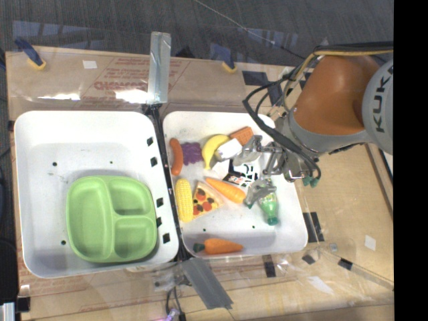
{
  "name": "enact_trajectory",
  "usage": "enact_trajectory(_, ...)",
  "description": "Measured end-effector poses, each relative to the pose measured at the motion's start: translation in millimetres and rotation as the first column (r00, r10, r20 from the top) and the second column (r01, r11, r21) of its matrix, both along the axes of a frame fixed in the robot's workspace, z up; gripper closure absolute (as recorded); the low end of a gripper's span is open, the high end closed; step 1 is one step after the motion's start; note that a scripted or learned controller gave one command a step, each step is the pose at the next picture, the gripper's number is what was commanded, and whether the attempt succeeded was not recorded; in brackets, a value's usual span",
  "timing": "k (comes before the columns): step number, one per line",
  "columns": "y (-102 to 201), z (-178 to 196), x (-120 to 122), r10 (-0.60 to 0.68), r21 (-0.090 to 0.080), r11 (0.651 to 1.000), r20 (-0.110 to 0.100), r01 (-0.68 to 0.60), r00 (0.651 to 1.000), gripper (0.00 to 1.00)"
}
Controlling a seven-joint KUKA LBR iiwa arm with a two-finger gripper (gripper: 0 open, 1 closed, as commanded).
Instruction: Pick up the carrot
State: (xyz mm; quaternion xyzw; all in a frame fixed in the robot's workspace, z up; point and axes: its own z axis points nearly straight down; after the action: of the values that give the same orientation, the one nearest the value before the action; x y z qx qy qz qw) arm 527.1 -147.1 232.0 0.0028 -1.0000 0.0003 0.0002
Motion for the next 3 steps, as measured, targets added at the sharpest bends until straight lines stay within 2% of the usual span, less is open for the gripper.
enact_trajectory(1, 18, -136, -8, 0.321, -0.003, 0.947, 0.006, -0.321, 0.947, 0.00)
enact_trajectory(2, 20, -125, -5, 0.329, -0.005, 0.944, 0.014, -0.329, 0.944, 1.00)
enact_trajectory(3, 45, -7, -21, 0.168, -0.002, 0.986, 0.008, -0.168, 0.986, 1.00)
